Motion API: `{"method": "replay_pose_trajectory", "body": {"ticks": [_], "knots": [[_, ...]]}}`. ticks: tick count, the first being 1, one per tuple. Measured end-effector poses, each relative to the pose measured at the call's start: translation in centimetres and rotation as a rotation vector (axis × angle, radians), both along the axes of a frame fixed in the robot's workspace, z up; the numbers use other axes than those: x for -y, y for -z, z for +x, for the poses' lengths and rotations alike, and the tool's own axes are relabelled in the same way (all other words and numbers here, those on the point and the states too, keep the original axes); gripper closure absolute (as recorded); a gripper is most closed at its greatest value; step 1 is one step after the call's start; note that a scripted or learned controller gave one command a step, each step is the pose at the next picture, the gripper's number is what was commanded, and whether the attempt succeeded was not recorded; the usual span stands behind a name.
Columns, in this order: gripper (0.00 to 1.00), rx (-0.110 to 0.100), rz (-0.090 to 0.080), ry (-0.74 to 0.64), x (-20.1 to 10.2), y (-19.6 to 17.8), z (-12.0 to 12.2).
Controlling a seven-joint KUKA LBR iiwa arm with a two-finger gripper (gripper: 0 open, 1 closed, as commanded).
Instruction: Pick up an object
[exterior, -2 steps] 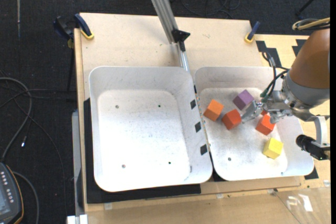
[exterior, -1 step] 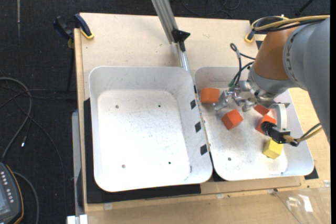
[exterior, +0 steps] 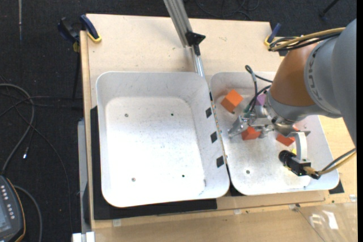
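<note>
No text, label, brand, number or sign can be read anywhere. The small dark squares along the wall between the two bins, left of the gripper, carry no legible marks. The device at the far lower left of the gripper, off the desk, shows rows of tiny buttons, too small and blurred to make out any characters.

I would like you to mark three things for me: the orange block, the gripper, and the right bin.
orange block [exterior: 231, 101], camera view, on its top face.
gripper [exterior: 241, 127], camera view, midway between its fingertips.
right bin [exterior: 266, 178], camera view, on a bare part of its floor.
</note>
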State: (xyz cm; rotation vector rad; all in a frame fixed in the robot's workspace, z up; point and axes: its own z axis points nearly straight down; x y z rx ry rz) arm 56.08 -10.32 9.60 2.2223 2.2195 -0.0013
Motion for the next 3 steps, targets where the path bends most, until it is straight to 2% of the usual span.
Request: {"method": "replay_pose_trajectory", "body": {"ticks": [1,2,3], "knots": [[1.00,0.001,0.001,0.000,0.0,-0.9,0.1],[1.00,-0.003,0.002,0.002,1.9,-0.7,-1.5],[1.00,0.006,0.005,-0.013,-11.8,-10.2,-1.1]]}}
